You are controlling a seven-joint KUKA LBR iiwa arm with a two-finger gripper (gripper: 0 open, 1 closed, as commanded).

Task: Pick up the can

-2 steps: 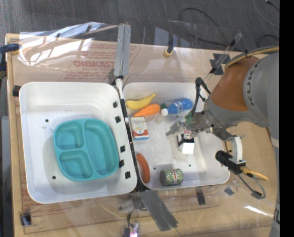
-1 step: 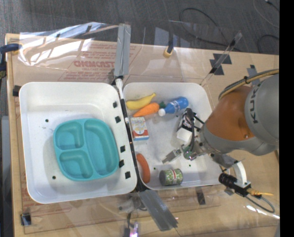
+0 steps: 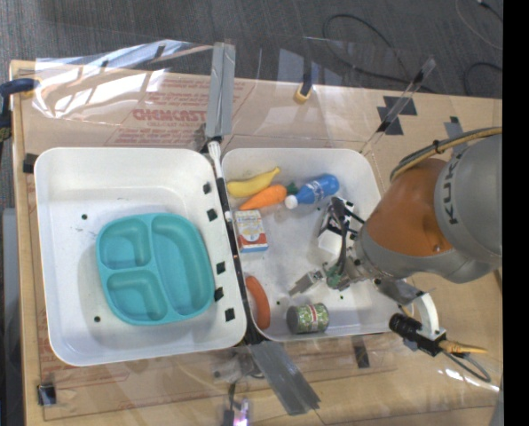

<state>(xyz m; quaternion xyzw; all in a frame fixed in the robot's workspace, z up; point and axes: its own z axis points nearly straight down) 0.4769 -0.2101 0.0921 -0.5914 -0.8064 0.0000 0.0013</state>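
End effector [image 3: 328, 272] hangs in the right bin [image 3: 367, 180], just above the can [image 3: 308, 318]. Can lies on its side. Can't tell how far the end effector is open.

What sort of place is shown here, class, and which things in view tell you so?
Most likely a robotics lab test bench: a grey and orange robot arm reaches over two white bins, with toy food and a can in one, a teal tray in the other, and cables around.

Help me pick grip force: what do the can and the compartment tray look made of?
The can looks like metal under a matte green paper label, with a pale, shiny end rim. The tray seems smooth moulded plastic: uniform teal, rounded dividers, a soft sheen.
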